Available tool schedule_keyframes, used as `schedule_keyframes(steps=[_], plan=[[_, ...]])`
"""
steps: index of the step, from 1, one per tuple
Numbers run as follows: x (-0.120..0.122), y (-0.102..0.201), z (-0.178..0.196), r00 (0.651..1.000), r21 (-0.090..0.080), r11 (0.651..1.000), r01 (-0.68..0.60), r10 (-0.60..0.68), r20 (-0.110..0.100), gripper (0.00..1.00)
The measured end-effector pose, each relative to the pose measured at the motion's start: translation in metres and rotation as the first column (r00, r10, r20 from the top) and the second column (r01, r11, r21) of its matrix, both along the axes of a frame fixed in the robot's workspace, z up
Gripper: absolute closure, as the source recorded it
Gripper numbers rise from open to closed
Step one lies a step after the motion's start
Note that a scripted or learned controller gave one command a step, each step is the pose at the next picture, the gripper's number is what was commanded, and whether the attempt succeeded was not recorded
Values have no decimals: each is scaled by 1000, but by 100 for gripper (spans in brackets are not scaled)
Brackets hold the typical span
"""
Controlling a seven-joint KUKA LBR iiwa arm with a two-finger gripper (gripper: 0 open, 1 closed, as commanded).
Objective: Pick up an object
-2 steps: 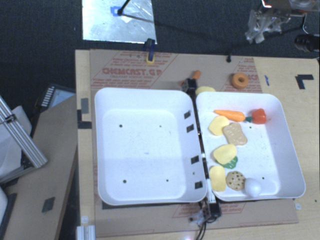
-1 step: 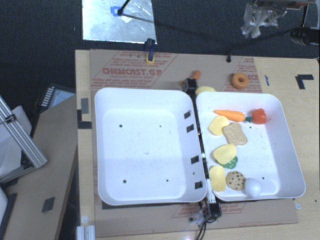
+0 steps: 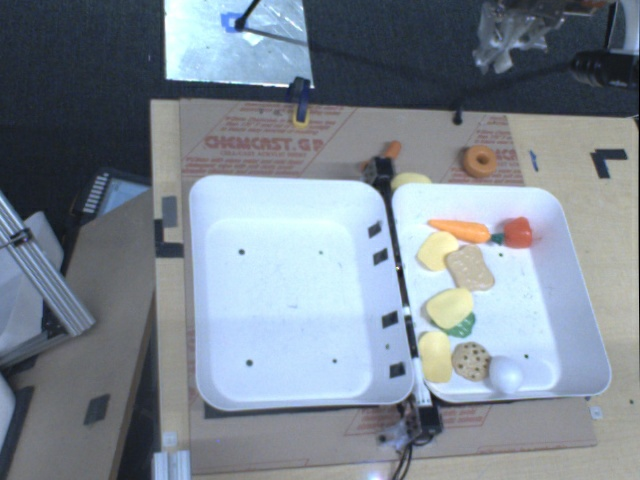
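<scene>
claw (image 3: 515, 30): hanging high at the top right, well apart from both bins; whether it is released or clenched i cannot tell, and nothing is showing in its grip. right bin (image 3: 575, 268): holding small toy foods, likely light, stiff and smooth plastic, so probably slipping under a loose pinch. carrot (image 3: 458, 230): lying near the far wall with a red piece (image 3: 517, 232) just beside it; slender, so taking it across the middle is looking best. cookie (image 3: 469, 360), white ball (image 3: 506, 375): sitting near the front wall; the ball is likely rolling away if nudged. doughnut (image 3: 480, 161): resting on the table beyond the bin.
</scene>
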State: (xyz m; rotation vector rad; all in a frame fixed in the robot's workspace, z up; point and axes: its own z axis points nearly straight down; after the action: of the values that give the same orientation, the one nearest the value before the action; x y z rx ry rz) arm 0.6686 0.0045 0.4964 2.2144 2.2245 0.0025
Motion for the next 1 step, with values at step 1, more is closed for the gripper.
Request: schedule_keyframes(steps=[1], plan=[[0, 19, 10, 1000, 0, 1000, 0, 0, 0, 100]])
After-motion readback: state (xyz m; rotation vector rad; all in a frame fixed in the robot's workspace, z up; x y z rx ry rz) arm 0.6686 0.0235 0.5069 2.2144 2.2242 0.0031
